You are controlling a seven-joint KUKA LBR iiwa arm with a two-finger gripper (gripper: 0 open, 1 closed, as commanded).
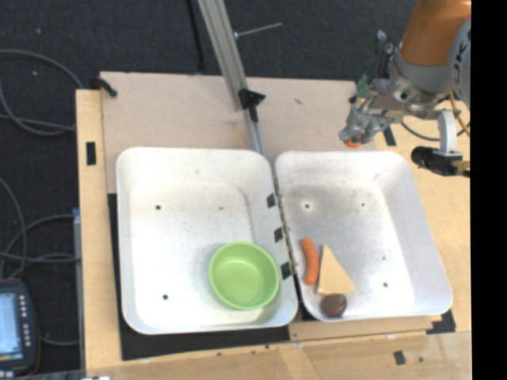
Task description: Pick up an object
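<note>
A green bowl (244,275) sits at the front right of the left bin (158,188). In the right bin (396,212), near its front left corner, lie an orange carrot-like piece (310,261), a tan wedge (333,273) and a small brown round object (333,305). My gripper (358,133) hangs above the bench just behind the right bin's back edge, away from all these objects. Something small and orange-red shows at its tip, too small to identify.
A slanted metal rail (226,46) runs from the top down to the gap between the bins. Cables lie on the dark floor at left. A black fitting (437,161) sits at the right bin's back right corner.
</note>
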